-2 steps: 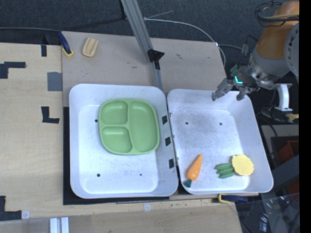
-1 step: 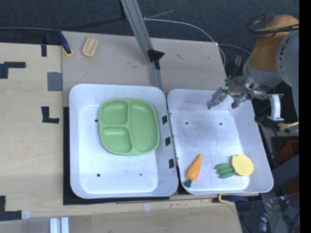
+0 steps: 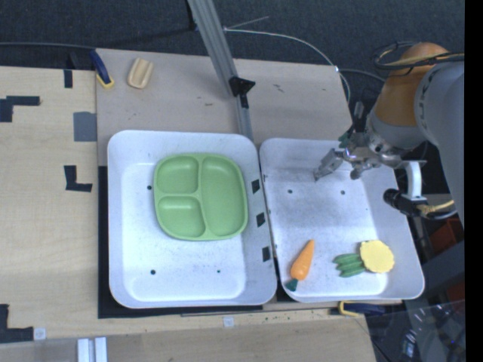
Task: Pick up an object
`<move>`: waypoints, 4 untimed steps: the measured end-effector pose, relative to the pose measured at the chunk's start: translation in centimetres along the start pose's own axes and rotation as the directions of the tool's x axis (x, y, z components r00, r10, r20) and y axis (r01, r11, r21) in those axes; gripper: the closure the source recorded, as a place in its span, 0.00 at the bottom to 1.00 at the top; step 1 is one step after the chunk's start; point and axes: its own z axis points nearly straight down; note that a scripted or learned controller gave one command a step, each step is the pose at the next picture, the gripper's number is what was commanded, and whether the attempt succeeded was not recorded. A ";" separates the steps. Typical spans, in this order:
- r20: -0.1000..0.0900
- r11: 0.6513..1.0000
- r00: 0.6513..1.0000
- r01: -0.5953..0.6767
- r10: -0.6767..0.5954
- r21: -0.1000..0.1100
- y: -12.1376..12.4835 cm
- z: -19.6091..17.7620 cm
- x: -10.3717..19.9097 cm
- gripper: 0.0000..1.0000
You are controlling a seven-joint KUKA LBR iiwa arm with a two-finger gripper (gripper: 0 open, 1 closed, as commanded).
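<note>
Counter (image 3: 181, 104): light wood surface carrying two shallow white bins side by side. Left bin (image 3: 124, 225): holds one green divided plate (image 3: 201, 196), three compartments, lying flat in the upper middle of the bin. Right bin (image 3: 339, 210): holds three small items along its near edge. Toy carrot (image 3: 303, 259), orange, lying tilted near the bin's near-left corner. Yellow toy (image 3: 376, 256), round and knobbly, near the near-right corner, with a green pea pod (image 3: 348, 263) touching its left side. Arm (image 3: 411, 104): grey with orange band, entering from the right. Pincer (image 3: 343, 168): poised over the far part of the right bin, fingers spread apart, nothing between them, well apart from the carrot and the yellow toy. Far-left corner of counter: a small tan block (image 3: 140, 73) and, just beside it, a blue-and-yellow item (image 3: 102, 69).
</note>
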 end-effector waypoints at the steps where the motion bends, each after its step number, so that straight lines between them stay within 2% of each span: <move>1: 0.001 1.000 1.000 0.000 0.000 -0.003 0.0 4.3 0.1 0.00; 2: 0.001 1.000 1.000 0.002 -0.002 -0.004 0.0 3.1 0.2 1.00; 3: 0.000 1.000 1.000 0.001 -0.001 -0.010 0.7 -1.9 1.0 1.00; 4: 0.000 1.000 1.000 0.000 0.000 -0.009 0.0 -6.6 1.1 1.00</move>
